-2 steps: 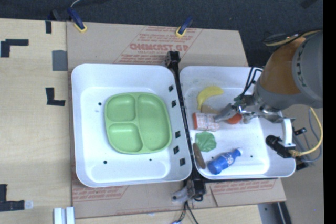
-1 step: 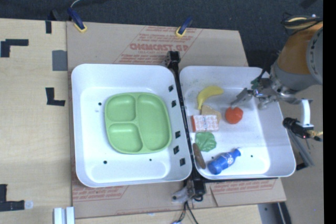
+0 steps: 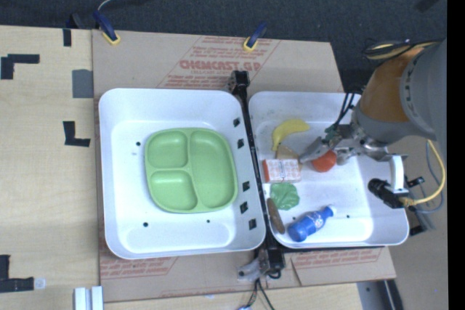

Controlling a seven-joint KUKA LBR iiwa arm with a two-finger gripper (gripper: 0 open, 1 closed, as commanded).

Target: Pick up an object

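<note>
My gripper [image 3: 314,152] reaches into the right bin [image 3: 378,229] from the right, low over its middle. A small red round object [image 3: 325,162] lies right beneath and against it; whether it is gripped I cannot tell. A yellow banana [image 3: 290,130] lies just up and left of the gripper. A red and white packet [image 3: 281,170] sits to its left by the divider. Below that are a green crumpled object [image 3: 285,195] and a blue bottle [image 3: 310,223] lying on its side.
The left bin [image 3: 123,112] holds a green divided plate [image 3: 191,169]. A thin brown item [image 3: 275,215] lies along the right bin's left wall. Black clips [image 3: 240,81] join the bins at the centre divider. The grey arm [image 3: 407,98] covers the right bin's far right corner.
</note>
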